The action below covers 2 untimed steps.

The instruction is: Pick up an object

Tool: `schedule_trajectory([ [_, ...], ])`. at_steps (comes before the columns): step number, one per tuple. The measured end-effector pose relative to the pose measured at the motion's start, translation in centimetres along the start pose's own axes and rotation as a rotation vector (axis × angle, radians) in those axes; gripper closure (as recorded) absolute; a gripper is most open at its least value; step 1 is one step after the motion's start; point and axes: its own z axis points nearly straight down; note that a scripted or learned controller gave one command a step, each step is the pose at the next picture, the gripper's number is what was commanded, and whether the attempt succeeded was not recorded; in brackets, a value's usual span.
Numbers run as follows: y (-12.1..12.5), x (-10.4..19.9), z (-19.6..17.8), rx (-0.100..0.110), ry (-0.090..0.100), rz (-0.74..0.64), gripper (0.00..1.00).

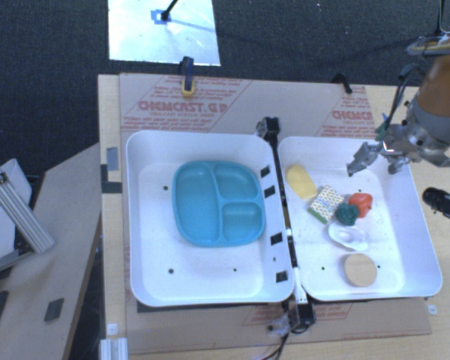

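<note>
The right bin point(412, 223) holds several small objects: a yellow lump point(301, 181), a checkered yellow-green block point(326, 203), a red-orange piece point(362, 201), a dark green piece point(346, 214), a white piece point(349, 236) and a tan round disc point(359, 269). My gripper point(376, 166) hangs over the bin's far right part, above and to the right of the cluster. It is open, its two fingers spread wide with nothing between them.
The left bin point(150, 201) holds a blue divided plate point(217, 203). A black clip strip point(279, 201) runs along the seam between the bins. Cardboard lies under both bins, with a yellow clamp point(187, 87) at its far edge.
</note>
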Motion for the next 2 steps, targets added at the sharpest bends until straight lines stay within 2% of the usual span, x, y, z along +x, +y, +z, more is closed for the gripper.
schedule_trajectory([
  [2,0.1,-1.1,9.3,0.000,0.000,0.004,0.00],
])
